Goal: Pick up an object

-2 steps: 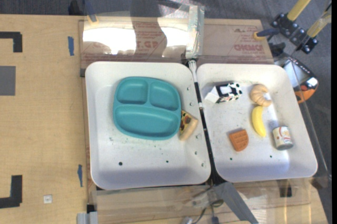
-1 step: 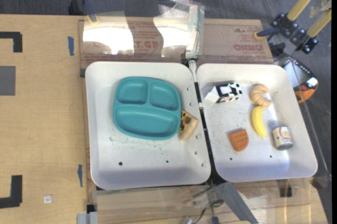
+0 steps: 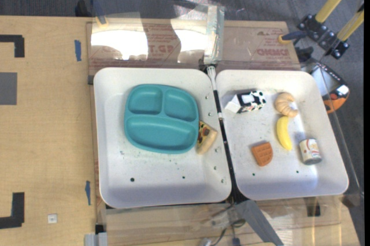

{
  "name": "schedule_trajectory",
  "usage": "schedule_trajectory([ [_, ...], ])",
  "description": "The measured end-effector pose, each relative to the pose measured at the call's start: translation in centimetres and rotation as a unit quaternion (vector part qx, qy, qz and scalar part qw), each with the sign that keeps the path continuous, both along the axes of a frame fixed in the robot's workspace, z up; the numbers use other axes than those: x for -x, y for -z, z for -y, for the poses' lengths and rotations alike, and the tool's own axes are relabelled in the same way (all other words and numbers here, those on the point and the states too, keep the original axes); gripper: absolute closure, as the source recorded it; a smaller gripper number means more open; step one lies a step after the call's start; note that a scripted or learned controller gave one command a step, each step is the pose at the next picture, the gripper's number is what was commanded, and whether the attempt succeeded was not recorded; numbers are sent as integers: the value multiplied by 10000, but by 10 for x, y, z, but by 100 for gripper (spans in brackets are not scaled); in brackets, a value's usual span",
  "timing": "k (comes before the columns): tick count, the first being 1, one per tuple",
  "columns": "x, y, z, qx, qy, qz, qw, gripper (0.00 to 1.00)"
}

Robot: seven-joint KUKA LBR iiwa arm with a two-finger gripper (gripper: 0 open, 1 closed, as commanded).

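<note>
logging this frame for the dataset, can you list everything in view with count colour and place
bins: 2, white, side by side on the bench
divided plate: 1, teal, middle of the left bin
pizza-slice toy: 1, tan with dark spots, left bin, against the plate's right edge
cow-patterned toy: 1, black and white, upper left of the right bin
croissant toy: 1, light brown, upper middle of the right bin
banana: 1, yellow, right bin, just below the croissant toy
orange piece: 1, orange, lower middle of the right bin
can: 1, silver with a pale label, lying right of the banana
arm: 1, grey with an orange band, at the right bin's right edge
</note>
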State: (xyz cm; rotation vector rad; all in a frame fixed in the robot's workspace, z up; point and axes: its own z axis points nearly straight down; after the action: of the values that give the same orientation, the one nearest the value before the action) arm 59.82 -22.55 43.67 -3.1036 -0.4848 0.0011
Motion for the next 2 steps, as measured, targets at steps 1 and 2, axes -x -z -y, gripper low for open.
schedule_trajectory([
  [1, -2, -9, -3, -2, -32, -10, 10000, 100],
  [2, 39, 1, -3, -9, -1665, -7, 9860, 100],
])
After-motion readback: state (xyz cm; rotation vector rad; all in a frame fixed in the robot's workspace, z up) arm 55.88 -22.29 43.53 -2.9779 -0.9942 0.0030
